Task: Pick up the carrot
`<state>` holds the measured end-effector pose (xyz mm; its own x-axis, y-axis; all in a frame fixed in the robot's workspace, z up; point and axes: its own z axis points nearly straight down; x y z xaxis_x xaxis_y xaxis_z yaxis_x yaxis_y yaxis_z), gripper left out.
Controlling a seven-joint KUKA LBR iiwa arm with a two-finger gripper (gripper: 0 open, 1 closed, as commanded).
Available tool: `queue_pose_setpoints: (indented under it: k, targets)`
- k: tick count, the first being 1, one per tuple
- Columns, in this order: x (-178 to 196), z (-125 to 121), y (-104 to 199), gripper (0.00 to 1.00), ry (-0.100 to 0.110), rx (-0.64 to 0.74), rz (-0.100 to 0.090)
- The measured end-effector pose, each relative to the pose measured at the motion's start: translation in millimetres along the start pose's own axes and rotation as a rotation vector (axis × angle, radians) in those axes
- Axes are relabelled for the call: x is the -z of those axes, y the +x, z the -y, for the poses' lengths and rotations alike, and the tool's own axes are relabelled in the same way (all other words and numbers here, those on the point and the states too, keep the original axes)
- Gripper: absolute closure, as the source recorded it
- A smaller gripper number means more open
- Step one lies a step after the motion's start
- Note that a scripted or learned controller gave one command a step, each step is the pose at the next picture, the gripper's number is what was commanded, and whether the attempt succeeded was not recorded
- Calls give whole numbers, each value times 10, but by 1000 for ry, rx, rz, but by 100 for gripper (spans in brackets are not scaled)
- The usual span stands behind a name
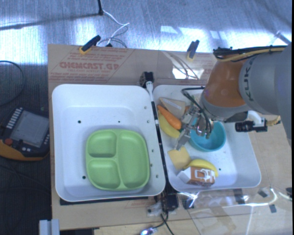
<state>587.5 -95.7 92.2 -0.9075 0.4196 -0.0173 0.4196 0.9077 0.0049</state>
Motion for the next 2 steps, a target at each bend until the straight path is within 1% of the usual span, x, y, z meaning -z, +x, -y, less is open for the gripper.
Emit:
queue_pose_setpoints:
  k: [1,2]
  targets:
    - [-21,-76,-224,0,3,-466,-6]
    - [92,-77,-236,100,5,-464,-1]
